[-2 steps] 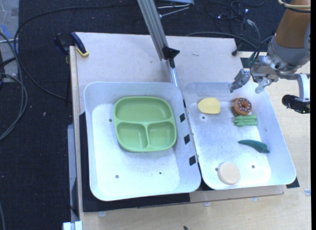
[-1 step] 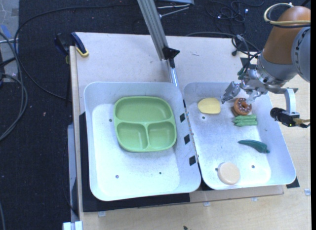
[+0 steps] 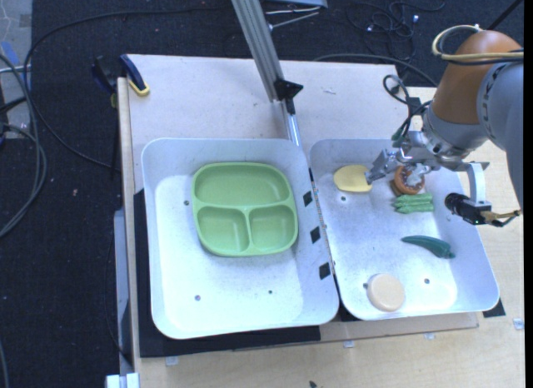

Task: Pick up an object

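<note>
Gripper [image 3: 391, 164], finger state indeterminable, poised near the right bin's [image 3: 466, 295] far edge, yellow object [image 3: 352, 180] just to its left.

— What's on the bench [image 3: 208, 87]?
— Two white bins side by side, touching along their inner edges. The left bin [image 3: 166, 295] holds a pale green plate [image 3: 246, 209] with three compartments, lying flat toward the far end.
— And the right bin [image 3: 466, 286]?
— Same shallow sort, with small dark dots on its floor.
— Anything between them?
— A few black tabs [image 3: 316, 232] along the seam.
— Behind?
— A metal pole [image 3: 254, 28] slants down from the top to the bench's middle, with a black fitting at its lower end. A blue and yellow clamp [image 3: 133, 76] sits at the far left corner.
— The floor [image 3: 58, 211]?
— Dark, with black cables [image 3: 400, 3] across it.
</note>
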`<state>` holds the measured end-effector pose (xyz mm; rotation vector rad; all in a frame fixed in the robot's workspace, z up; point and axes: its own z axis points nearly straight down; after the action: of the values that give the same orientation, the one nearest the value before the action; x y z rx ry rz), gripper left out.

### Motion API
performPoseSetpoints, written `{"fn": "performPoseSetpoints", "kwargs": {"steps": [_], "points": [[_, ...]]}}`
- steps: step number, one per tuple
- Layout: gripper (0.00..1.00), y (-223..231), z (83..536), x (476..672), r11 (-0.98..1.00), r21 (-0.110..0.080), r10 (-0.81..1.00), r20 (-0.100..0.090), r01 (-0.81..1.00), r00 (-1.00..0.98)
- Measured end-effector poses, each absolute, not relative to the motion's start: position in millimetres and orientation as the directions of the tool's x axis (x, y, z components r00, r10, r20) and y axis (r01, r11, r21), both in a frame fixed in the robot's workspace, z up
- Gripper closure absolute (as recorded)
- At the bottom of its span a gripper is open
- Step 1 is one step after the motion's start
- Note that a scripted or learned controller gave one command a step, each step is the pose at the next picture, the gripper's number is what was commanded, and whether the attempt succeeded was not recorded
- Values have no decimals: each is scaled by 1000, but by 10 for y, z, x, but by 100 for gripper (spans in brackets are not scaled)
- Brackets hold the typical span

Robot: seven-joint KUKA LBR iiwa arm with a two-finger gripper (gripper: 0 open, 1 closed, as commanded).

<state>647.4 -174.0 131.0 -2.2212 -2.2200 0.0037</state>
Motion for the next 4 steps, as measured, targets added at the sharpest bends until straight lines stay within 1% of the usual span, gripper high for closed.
{"fn": "performPoseSetpoints", "kwargs": {"steps": [1, 2, 3, 4], "points": [[100, -1738, 1443, 6486, 0, 2, 1000, -2, 1000, 0], [100, -1767, 2077, 6493, 1, 6, 1000, -2, 1000, -1], [100, -1678, 2648, 6461, 3, 6, 1000, -2, 1000, -3], [100, -1676, 2944, 6472, 2, 5, 1000, -1, 1000, -2]]}}
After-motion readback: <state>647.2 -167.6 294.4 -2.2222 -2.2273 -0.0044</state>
